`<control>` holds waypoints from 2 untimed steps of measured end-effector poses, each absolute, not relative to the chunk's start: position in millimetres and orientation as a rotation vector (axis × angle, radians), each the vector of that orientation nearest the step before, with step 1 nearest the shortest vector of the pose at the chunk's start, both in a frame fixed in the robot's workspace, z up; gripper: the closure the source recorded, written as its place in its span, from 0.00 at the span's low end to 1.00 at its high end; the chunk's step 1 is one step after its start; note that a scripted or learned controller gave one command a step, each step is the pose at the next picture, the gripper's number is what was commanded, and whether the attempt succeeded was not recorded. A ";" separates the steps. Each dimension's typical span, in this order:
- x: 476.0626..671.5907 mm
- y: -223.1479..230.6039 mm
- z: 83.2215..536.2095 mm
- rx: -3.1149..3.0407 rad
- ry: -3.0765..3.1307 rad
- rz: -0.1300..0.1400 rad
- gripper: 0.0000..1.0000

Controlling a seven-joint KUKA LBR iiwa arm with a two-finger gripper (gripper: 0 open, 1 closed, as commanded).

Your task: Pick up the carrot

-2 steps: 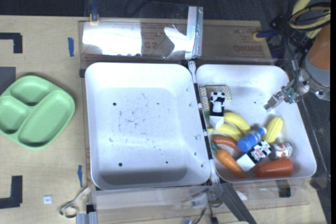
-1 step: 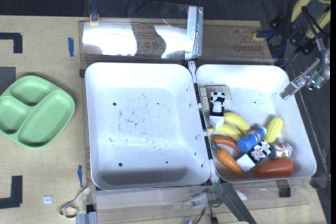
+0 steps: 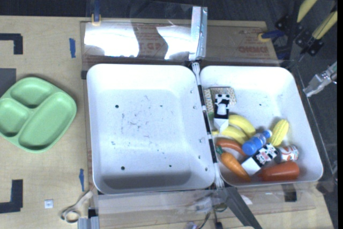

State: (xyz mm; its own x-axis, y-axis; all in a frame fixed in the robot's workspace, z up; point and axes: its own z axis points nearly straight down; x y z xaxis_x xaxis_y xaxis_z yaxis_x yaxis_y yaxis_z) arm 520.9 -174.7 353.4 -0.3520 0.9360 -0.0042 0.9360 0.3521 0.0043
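The carrot (image 3: 231, 163) is orange and tapered. It lies in the right bin (image 3: 257, 83) near the front left corner, close to the divider between the bins. A red sausage (image 3: 229, 144) lies just behind it, and a black-and-white block (image 3: 259, 158) touches its right end. The carrot's top surface is uncovered.
Around the carrot are a banana (image 3: 239, 125), a blue bottle (image 3: 255, 143), a corn cob (image 3: 280, 132), a long red vegetable (image 3: 278, 171), a small can (image 3: 290, 153) and a cow-patterned box (image 3: 222, 104). The left bin (image 3: 142, 115) stands beside it. A green divided plate (image 3: 36, 113) sits at far left.
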 end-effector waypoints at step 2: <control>561.7 -203.0 294.7 1.992 2.427 0.001 1.00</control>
